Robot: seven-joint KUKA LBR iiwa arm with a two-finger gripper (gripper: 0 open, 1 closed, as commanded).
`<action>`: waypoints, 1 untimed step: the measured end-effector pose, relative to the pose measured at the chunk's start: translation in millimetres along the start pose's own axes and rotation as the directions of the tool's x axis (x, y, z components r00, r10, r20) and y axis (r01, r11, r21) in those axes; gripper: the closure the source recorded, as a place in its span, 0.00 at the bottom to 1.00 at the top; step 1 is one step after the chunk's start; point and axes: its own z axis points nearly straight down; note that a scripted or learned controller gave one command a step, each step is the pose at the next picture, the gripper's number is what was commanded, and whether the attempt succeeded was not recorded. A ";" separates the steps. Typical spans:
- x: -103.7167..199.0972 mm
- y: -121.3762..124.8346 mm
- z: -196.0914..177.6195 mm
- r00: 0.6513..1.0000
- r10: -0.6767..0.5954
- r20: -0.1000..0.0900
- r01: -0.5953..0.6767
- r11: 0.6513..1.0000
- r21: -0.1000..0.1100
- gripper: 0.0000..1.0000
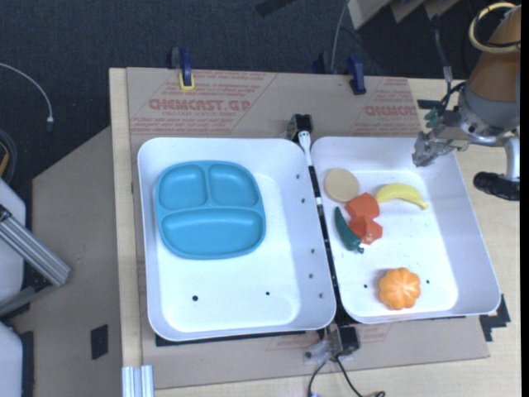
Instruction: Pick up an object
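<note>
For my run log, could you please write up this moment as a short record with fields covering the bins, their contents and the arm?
left bin: holds a blue divided plate
right bin: holds five toy foods
near the divider: tan round disc, red pepper, green chili
middle of right bin: banana
front of right bin: orange pumpkin-like fruit
arm: reaches in from the right
pincer: above the right bin's far right corner, apart from all the foods
object picked: none yet

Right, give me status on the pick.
Gripper over right bin's far edge, nothing seen between fingers. Banana nearest, untouched. Tan disc, red piece, green piece, orange farther off. Nothing blocking.
</note>
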 end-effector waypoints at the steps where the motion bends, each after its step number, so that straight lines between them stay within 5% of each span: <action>1: 4.8 1.7 -45.2 1.000 -0.001 0.000 0.001 1.000 0.001 1.00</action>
